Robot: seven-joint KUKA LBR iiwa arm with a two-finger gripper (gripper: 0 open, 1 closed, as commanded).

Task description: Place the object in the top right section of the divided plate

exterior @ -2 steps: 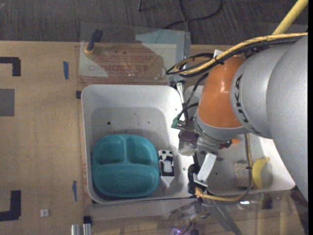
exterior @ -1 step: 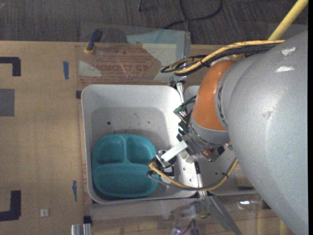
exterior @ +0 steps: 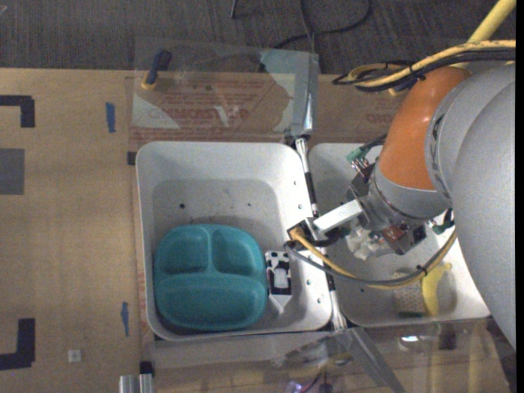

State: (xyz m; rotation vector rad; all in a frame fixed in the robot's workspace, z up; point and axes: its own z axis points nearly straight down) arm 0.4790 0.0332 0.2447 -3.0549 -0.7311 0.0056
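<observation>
A teal divided plate with three sections lies in the front of the left bin. My gripper hangs in the left bin just past the plate's right edge, between the plate and the bin's right wall. I see nothing that is clearly held in it. In the right bin a yellow object lies near the front right, partly hidden by the arm. A pale crumpled thing shows under the wrist.
The arm's grey and orange body covers most of the right bin. A yellow cable loops from the wrist over the wall between the bins. A clear sheet lies behind the left bin.
</observation>
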